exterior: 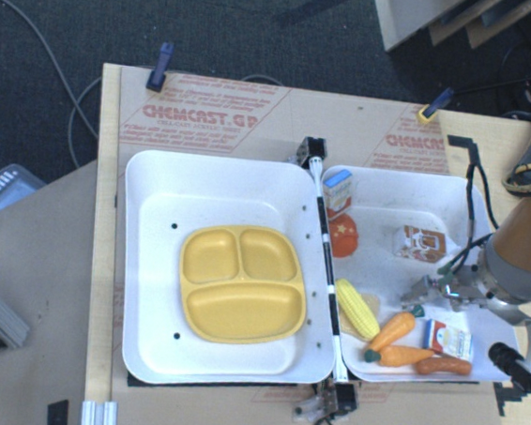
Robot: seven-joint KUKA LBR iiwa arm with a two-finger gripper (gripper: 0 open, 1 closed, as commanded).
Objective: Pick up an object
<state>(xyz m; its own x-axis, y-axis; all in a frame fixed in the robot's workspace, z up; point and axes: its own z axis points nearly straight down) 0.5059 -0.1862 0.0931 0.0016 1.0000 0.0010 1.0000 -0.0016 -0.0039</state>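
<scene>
Objects for picking are lying in the right bin [457,189], mostly along its near edge. Corn cob [356,307], pale yellow w/ ridged kernels, is resting by the divider btwn bins, long axis running diagonally from upper left to lower right. Just beside it, a small orange carrot [393,331] is tilting the other way, its tip pointing up-right toward the gripper. Below that, a second carrot [399,357] is lying nearly level, green end at left, and an orange-red sausage-like piece [443,366] is lying level, touching its right end. A white carton w/ red and blue print [448,339] is sitting just above those two. Farther back: a red tomato-like ball [341,235] against the divider, a blue-and-white-topped box [338,188] behind it, and a clear packet w/ brown label [422,243] mid-bin.

Gripper [432,289] is hanging low over the right bin, reaching in from the right, near the upper carrot's tip; nothing visible btwn its fingers, and whether they are spread or closed can't be told.

Left bin [140,241] is holding a yellow three-section tray [242,282], centered.
</scene>
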